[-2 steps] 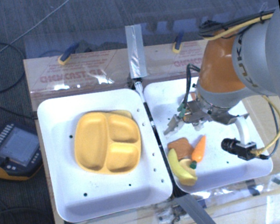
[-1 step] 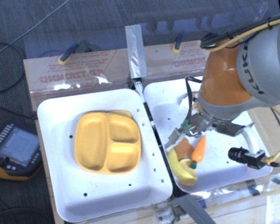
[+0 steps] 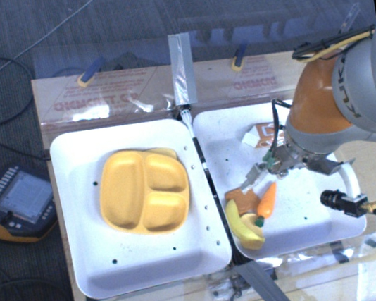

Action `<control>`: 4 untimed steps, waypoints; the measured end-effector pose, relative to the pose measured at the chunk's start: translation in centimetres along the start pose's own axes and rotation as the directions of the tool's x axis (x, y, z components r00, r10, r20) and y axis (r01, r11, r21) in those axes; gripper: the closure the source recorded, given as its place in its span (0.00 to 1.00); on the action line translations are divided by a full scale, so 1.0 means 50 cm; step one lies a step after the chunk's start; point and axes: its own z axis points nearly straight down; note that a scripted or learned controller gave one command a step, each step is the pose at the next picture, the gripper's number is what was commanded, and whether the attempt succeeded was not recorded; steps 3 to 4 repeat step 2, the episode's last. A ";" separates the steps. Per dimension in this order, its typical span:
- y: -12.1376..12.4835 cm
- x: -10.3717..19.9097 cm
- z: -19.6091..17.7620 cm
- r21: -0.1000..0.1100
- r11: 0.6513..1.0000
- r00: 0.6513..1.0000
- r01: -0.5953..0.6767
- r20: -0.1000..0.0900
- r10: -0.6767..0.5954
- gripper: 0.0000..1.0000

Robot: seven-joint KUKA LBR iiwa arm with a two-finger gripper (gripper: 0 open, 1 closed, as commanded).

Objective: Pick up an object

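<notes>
Two white bins on the desk. Left bin (image 3: pixel 87 270): a yellow divided tray (image 3: pixel 145 190). Right bin (image 3: pixel 308 229): a banana (image 3: pixel 244 228), a carrot (image 3: pixel 267 199) and a brown item (image 3: pixel 242 198) clustered at its near left; a white and orange packet (image 3: pixel 262 134) farther back. The gripper (image 3: pixel 255 176) hovers just over the brown item and carrot; whether the fingers are spread or closed cannot be told, nothing visibly held.

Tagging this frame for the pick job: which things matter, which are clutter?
Job:
- gripper, low in the right bin
- carrot
- banana
- brown piece beside them
- packet near the back wall

Lying about:
- yellow tray in the left bin
- pendant on the floor
- clips on the cardboard
</notes>
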 end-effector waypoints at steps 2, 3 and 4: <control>-0.012 -0.009 0.075 -0.019 1.000 1.000 0.010 0.004 -0.010 1.00; -0.012 -0.009 0.075 -0.019 1.000 1.000 0.010 0.004 -0.010 1.00; -0.012 -0.009 0.075 -0.019 1.000 1.000 0.010 0.004 -0.010 1.00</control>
